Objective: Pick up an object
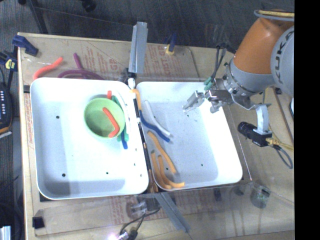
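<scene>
My gripper (204,101) hangs over the back right part of the right bin (220,154), its two fingers spread apart with nothing between them. Along the right bin's left side lie a white piece (157,121), a blue piece (152,128) and an orange looped piece (164,161). In the left bin (55,154) stands a green bowl (100,119) holding a red-orange curved piece (111,118), with green and blue pieces (123,134) beside it.
A grey bar (137,46) stands behind the seam between the bins. Red and purple cords (65,69) lie on the bench behind the left bin. A black cable connector (252,133) hangs off the arm right of the right bin.
</scene>
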Controlling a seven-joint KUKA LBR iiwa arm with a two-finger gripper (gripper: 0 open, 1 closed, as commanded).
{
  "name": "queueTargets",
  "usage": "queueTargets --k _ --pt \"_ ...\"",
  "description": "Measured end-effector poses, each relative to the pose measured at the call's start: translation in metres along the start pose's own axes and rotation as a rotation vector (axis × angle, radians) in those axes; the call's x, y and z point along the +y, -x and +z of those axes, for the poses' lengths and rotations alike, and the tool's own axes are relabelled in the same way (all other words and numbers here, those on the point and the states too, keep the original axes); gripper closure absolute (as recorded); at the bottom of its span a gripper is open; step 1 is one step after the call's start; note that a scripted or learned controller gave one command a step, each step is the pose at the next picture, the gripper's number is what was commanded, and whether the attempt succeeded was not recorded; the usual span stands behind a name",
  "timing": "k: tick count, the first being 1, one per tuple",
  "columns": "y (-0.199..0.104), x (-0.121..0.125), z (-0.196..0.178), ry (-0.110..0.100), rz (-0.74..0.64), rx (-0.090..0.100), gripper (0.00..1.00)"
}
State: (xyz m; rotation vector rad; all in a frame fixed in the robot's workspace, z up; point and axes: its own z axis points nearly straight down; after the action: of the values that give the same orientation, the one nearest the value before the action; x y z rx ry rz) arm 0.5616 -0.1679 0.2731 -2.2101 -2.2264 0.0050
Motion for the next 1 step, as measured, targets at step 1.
queueTargets --k 1 --pt "-0.0474 0.0193 0.0991 -0.002 0.038 -0.001 0.00"
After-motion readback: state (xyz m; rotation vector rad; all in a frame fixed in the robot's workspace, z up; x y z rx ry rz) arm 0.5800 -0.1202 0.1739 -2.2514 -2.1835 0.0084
